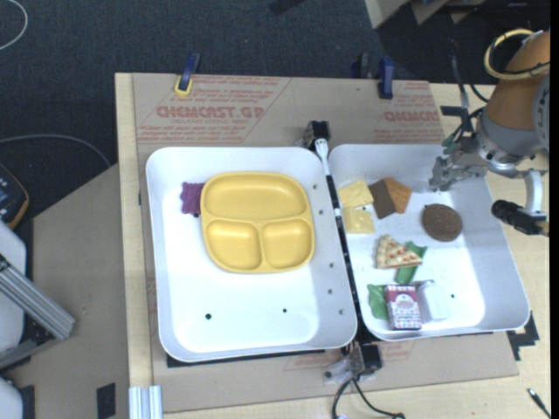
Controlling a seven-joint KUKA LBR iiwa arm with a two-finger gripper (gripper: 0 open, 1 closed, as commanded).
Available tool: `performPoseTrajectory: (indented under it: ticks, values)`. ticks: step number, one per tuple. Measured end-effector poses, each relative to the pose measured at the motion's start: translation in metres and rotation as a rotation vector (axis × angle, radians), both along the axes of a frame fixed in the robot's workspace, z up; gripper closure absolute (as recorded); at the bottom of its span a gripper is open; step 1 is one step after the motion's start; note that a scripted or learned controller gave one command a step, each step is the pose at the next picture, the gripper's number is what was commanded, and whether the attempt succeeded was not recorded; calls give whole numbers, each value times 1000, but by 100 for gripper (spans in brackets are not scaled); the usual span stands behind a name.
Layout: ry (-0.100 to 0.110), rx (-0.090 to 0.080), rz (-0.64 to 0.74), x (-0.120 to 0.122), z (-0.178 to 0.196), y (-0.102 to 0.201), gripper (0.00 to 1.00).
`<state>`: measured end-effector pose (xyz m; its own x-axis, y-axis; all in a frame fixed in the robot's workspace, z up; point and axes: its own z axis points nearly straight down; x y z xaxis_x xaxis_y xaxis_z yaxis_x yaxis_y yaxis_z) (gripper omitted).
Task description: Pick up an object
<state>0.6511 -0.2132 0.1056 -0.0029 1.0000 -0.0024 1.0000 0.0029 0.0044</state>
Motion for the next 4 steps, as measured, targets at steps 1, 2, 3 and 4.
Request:
performPoseTrajectory:
  ticks: [1,2,3,4]
  values:
    - [1,1,-2,5,43,5,100]
    - [-2,0,-1,11,106,7,100]
    - [0,0,-2,12,120,7,100]
    - [6,2,-2,3,115,52,100]
